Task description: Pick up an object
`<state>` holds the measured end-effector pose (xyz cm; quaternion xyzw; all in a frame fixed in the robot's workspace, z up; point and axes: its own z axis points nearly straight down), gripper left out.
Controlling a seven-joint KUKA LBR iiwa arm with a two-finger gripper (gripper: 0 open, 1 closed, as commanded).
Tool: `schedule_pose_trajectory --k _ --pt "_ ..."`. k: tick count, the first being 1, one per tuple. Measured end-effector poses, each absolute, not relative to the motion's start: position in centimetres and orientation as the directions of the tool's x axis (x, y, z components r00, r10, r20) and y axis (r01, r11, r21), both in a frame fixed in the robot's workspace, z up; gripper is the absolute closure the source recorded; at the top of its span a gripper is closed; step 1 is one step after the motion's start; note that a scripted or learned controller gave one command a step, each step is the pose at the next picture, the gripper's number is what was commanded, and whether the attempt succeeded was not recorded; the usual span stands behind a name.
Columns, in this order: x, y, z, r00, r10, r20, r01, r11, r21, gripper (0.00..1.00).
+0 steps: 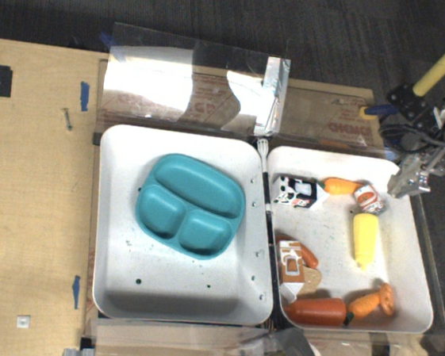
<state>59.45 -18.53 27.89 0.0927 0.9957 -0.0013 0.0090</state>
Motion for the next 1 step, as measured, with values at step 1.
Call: schedule_pose_trajectory --k 1 --pt "59.24 -18.51 27.23 -0.983 0.185 -0.005 0.185 0.983 0.000 0.00"
